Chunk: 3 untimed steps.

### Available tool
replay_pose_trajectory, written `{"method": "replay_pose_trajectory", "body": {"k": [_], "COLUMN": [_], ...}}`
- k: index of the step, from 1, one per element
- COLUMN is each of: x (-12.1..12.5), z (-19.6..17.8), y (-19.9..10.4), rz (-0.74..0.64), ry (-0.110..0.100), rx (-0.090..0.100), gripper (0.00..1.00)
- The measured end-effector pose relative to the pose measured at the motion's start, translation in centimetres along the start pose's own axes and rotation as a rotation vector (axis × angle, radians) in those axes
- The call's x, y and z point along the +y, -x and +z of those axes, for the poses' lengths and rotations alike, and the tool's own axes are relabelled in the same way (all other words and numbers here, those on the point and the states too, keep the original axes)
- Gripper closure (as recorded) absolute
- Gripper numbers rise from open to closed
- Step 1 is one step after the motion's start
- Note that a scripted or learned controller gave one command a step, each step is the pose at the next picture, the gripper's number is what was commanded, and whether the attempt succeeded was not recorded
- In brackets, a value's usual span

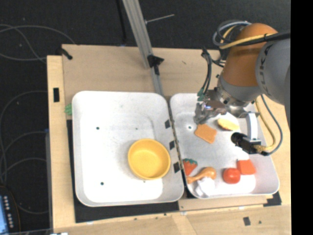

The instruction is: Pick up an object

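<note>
Orange toast-like slice [206, 133] lies flat in the right bin [259, 180], just below the tool [203, 112], which hangs over the bin's upper left; whether its grip is wide or narrow cannot be told. A yellow bowl [148, 158] sits in the left bin [98, 146].

Arm [274, 62]: grey rounded casing, glossy orange band [244, 58] above the wrist, pale metallic collar below it, dark cables looped over the top and down both sides, small grey metal tool [203, 109], black fitting with white bracket on the wrist's side.
</note>
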State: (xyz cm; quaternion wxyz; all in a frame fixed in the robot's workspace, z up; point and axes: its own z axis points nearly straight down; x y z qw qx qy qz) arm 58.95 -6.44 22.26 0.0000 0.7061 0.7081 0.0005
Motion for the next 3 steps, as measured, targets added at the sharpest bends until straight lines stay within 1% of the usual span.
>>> {"method": "replay_pose_trajectory", "body": {"k": [2,3], "x": [-0.8,-0.8], "z": [-0.5,-1.9], "y": [-8.7,-13.6], "rz": [-0.005,-0.006], "ry": [-0.002,0.001], "rx": [0.002,0.002], "gripper": [1.00,1.00]}}
